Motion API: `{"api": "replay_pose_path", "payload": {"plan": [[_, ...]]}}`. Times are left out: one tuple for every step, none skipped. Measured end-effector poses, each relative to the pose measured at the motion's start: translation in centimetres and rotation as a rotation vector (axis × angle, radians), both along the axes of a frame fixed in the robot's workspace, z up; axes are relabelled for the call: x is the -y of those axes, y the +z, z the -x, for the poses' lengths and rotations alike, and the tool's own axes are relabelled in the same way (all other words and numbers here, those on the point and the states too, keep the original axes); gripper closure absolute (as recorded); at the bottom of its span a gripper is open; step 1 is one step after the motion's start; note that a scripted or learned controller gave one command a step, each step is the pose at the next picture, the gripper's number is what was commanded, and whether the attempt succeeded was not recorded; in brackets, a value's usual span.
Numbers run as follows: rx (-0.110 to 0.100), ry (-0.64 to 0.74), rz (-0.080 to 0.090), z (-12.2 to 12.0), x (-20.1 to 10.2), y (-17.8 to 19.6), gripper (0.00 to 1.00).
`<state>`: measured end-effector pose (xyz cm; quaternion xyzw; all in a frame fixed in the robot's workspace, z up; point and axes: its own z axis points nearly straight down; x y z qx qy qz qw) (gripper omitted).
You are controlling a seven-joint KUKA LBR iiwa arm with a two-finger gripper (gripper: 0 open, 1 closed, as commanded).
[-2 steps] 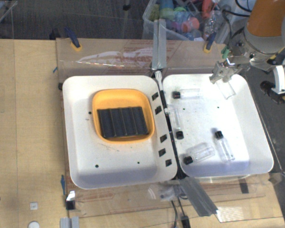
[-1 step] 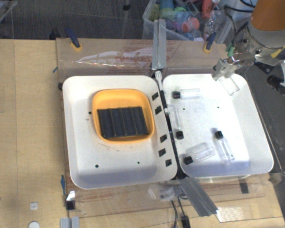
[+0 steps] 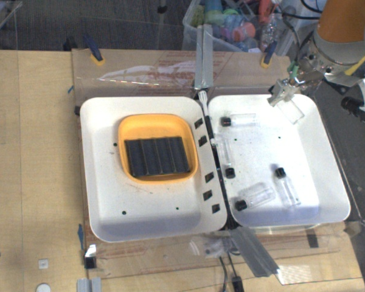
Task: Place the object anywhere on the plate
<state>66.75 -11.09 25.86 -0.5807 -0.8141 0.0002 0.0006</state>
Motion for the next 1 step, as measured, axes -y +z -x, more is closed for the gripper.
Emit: {"api": "replay_pose_path", "payload": {"plan": [[0.006,0.162,0.002,-0.03,0.99,2.10,1.00]]}}
